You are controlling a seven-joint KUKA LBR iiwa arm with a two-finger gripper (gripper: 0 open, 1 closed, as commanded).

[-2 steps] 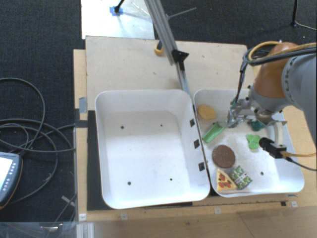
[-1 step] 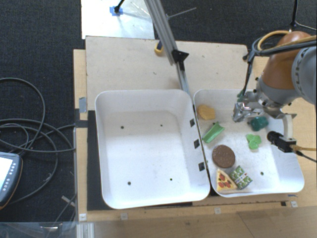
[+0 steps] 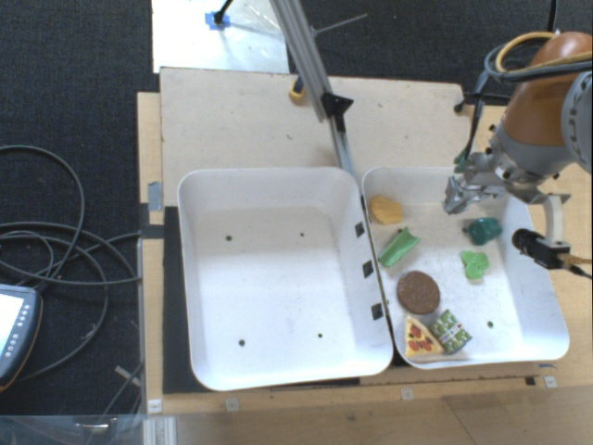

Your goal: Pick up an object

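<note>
The right bin (image 3: 542,327) holds several small toys: an orange-yellow lump (image 3: 386,210), a green wedge (image 3: 398,247), a dark teal piece (image 3: 484,231), a bright green piece (image 3: 475,265), a brown disc (image 3: 419,291), a pizza slice (image 3: 421,337) and a green patterned block (image 3: 451,331). My gripper (image 3: 458,198) hangs over the upper part of this bin, between the orange-yellow lump and the teal piece, a little above and left of the teal piece. Nothing shows between its fingers.
The left bin (image 3: 199,248) stands beside the right one, sharing a middle wall with black clips (image 3: 367,269). A metal camera pole (image 3: 306,44) slants across the bench's back. Cables and a pendant (image 3: 14,323) lie on the floor at left.
</note>
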